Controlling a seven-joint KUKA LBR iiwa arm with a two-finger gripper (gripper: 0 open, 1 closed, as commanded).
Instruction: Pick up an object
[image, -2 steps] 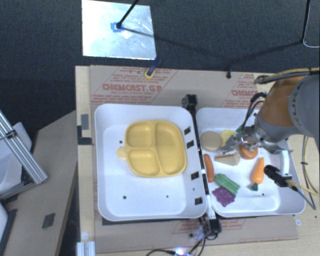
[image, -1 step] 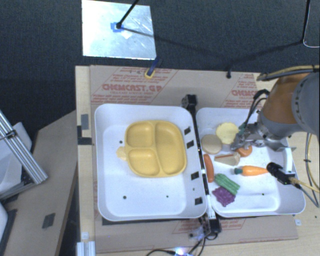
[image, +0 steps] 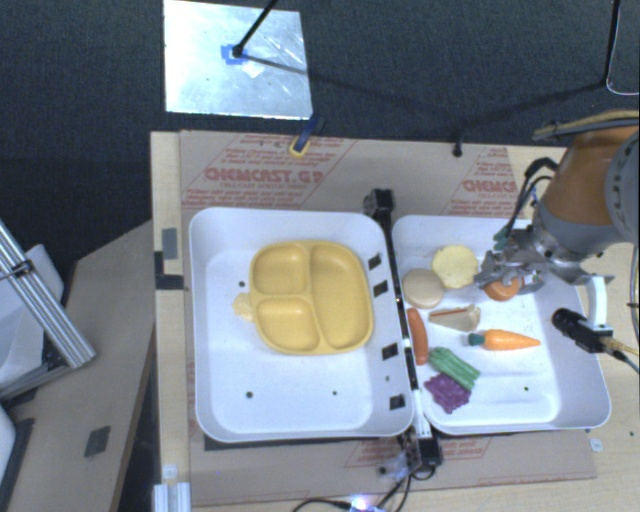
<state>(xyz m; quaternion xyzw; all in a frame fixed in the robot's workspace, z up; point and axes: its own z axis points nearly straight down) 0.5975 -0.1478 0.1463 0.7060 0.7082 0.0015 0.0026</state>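
Observation:
My gripper (image: 508, 272) hangs over the back right part of the right bin (image: 580, 400). A small orange round piece (image: 503, 290) lies right under its tip, touching it or nearly so. Around it in that bin are a yellow disc (image: 456, 265), a beige round piece (image: 423, 289), a pale wedge (image: 457, 318), a carrot (image: 507, 341), a red-orange sausage (image: 417, 336), a green piece (image: 456, 366) and purple grapes (image: 447, 392).
The left bin (image: 215, 400) holds a yellow divided plate (image: 305, 297). A black hinged divider (image: 390, 290) runs between the two bins. Both bins stand on a cardboard sheet (image: 260, 170); a shiny metal plate (image: 237, 60) lies beyond it.

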